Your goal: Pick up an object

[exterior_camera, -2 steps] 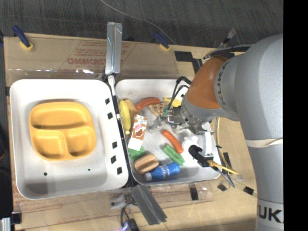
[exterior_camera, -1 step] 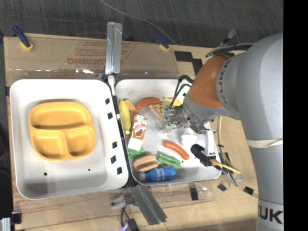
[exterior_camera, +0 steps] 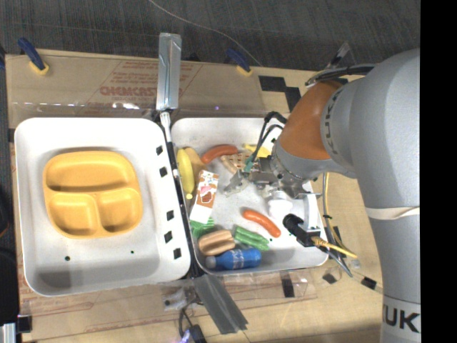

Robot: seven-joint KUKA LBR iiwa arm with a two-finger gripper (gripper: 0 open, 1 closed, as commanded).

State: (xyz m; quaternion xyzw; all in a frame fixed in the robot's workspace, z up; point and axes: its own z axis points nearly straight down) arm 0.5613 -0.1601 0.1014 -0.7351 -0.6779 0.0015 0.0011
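On the desk [exterior_camera: 64, 70], the right bin [exterior_camera: 214, 125] held the clutter: nearest the camera lay a blue bottle [exterior_camera: 234, 259], then a hot dog bun [exterior_camera: 216, 241] and green beans [exterior_camera: 251, 236] just beside it, with an orange sausage [exterior_camera: 261, 221] a little farther in. Beyond these sat a small printed carton [exterior_camera: 206, 189], a yellow banana [exterior_camera: 186, 170] against the left wall, and a red-brown sausage [exterior_camera: 218, 151] at the far side. The gripper [exterior_camera: 238, 182] hung low over the bin's middle, near the carton; whether it was apart or together could not be told. The left bin [exterior_camera: 28, 138] held a yellow divided tray [exterior_camera: 93, 191]
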